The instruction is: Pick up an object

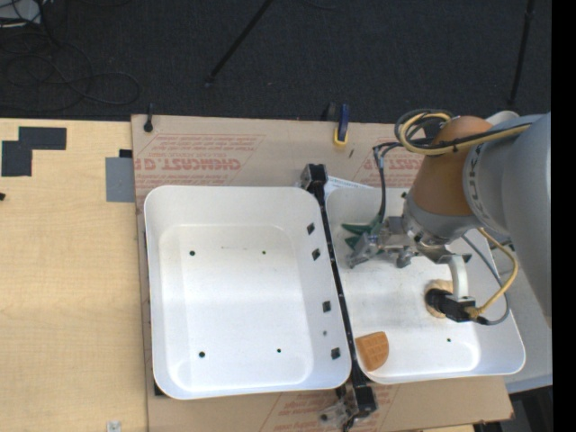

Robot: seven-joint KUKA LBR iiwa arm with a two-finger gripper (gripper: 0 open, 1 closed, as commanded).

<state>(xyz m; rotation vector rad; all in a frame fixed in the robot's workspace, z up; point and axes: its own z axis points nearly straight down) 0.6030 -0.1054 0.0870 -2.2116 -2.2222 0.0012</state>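
In the right bin (486, 354), my gripper (362, 254) is low over the floor in the upper left part, reaching in from the right. A small dark green object (358, 231) lies just beyond the gripper's tip, touching or nearly touching it; I cannot tell whether it is between the fingers. A tan, wedge-shaped object (373, 349) rests in the near left corner of the same bin, well apart from the gripper.
The left bin (162, 241) stands beside the right one, with a black divider strip (326, 268) along their shared wall. Both bins rest on a cardboard sheet (216, 156). The arm's grey body and orange band (441, 178) hang over the right bin's far right.
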